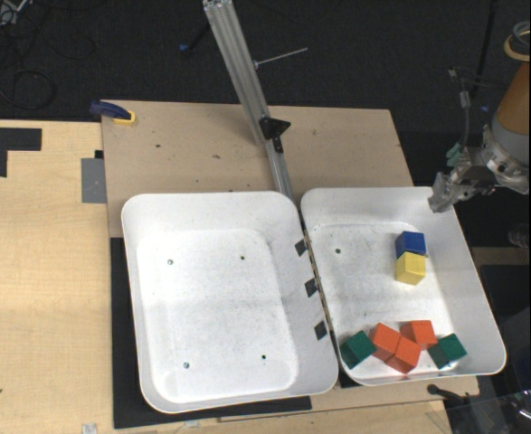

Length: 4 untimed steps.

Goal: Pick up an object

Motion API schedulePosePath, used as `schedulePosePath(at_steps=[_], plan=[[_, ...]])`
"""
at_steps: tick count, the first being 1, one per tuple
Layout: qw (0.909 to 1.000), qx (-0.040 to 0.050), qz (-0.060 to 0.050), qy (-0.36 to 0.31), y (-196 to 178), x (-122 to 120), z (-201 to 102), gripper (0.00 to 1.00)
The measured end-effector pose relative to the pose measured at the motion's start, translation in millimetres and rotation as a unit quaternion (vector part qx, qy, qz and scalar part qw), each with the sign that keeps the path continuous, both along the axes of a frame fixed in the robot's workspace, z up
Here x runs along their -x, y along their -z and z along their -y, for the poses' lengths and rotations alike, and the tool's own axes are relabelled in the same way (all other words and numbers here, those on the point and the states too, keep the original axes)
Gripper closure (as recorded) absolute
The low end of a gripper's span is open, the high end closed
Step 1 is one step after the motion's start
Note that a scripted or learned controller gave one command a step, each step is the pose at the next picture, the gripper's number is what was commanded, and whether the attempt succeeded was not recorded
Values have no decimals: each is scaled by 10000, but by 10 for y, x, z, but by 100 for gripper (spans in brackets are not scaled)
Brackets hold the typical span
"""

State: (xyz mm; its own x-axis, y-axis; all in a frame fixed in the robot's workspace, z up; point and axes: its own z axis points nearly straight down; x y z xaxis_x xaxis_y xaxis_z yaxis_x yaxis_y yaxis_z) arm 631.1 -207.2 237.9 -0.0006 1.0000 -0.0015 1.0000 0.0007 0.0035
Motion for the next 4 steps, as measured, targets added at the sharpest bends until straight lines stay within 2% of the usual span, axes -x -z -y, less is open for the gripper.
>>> schedulePosePath(at_steps=[1, 2, 4], plan=[[10000, 0, 4, -8, -489, -8, 11, 100], [10000, -21, -29, -20, -507, -17, -530, 100], [10000, -20, -44, -18, -162, 52, -1642, 100]])
